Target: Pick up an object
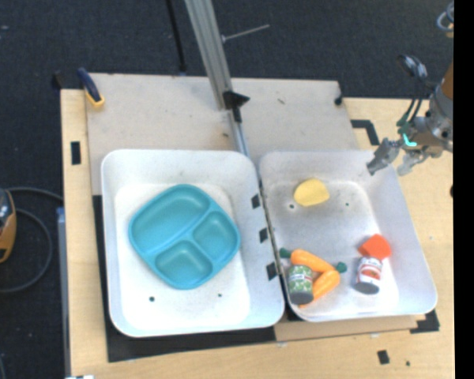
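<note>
The right bin point(395, 212) holds four small things. A yellow lemon-shaped toy point(311, 193) lies alone near the bin's far middle. Along the near wall, two orange toy carrots point(316, 268) lie crossed against each other, and a small green-labelled can point(300, 283) stands touching them at the bin's near left corner. Just to their right, apart from the carrots, a little white bottle with an orange cap point(370, 263) lies tilted, cap toward the far side.

The gripper point(398, 158) hangs over the bin's far right corner, well apart from every toy, its two fingers spread with nothing between them.

The left bin point(118, 180) holds a teal divided plate point(185, 235) with three compartments, all bare, lying flat near the bin's middle.

Behind the bins, a grey aluminium post point(208, 42) rises from the bench point(142, 109), and a blue-and-yellow clamp point(90, 88) grips the bench's far left corner.
</note>
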Controlling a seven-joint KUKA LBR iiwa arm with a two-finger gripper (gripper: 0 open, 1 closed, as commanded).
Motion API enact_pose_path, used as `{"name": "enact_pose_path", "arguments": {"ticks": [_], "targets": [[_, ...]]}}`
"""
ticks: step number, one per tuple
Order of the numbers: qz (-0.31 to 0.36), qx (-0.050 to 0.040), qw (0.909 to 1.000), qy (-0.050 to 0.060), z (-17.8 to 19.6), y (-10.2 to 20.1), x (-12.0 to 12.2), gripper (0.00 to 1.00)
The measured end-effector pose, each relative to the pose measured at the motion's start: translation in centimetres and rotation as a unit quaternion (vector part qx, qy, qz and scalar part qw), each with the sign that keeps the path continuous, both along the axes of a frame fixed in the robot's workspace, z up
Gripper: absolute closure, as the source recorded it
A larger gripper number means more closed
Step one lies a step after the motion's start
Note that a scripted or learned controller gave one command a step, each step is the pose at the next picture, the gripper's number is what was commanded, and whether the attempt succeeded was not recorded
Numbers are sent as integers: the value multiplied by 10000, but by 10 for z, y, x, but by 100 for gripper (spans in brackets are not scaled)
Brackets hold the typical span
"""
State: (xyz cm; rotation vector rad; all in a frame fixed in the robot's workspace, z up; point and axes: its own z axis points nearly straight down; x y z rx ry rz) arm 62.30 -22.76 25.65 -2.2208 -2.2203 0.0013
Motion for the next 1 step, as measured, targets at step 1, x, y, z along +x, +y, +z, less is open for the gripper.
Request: {"name": "enact_pose_path", "arguments": {"ticks": [1], "targets": [[3, -5, 10000, -19, 2, 0, 1, 0]]}}
